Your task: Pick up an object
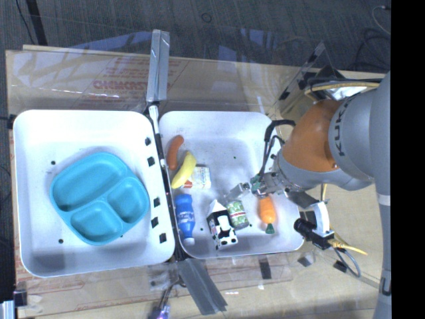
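Looking into the right bin, we locate the gripper low over its right side, just beside the carrot and the green can. We cannot tell its opening. The blue tray lies in the left bin.

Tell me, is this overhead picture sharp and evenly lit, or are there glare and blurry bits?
Camera view: light is fairly even and soft, with faint shadows inside the left bin; pale streaky reflections cross the clear sheet behind the bins; the blue tray and banana read clearly, while small items near the gripper look soft, their labels unreadable.
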Available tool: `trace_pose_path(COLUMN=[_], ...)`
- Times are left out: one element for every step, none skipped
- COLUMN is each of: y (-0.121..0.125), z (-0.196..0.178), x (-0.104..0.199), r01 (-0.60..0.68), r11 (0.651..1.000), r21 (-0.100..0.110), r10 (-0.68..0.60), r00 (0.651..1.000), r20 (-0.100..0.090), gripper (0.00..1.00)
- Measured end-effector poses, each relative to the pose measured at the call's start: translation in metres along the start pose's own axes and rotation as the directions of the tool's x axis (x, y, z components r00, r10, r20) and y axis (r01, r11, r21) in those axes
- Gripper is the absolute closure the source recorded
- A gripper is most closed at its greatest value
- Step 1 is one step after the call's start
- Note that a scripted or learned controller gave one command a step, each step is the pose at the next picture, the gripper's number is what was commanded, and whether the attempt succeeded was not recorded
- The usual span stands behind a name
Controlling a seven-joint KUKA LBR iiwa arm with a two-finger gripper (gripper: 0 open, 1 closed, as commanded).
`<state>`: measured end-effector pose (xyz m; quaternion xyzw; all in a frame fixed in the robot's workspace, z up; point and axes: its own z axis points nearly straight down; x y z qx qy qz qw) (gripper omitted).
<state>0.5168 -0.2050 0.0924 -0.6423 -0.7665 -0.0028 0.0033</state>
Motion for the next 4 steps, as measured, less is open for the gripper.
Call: trace_pose_path(y=[-0.039, -0.039, -0.038, -0.033], z=[-0.025, 0.001, -0.009, -0.122], x=[0.002, 0.011, 0.011, 0.04], r01=[-0.216, -0.173, -0.167, -0.095], r11=[0.976, 0.985, 0.986, 0.995], r21=[0.003, 0.002, 0.002, -0.001], r10=[0.216, 0.173, 0.167, 0.095], r00=[0.976, 0.985, 0.986, 0.995], r20=[0.005, 0.006, 0.006, 0.008], gripper=[0.0, 0.0, 1.0, 1.0])
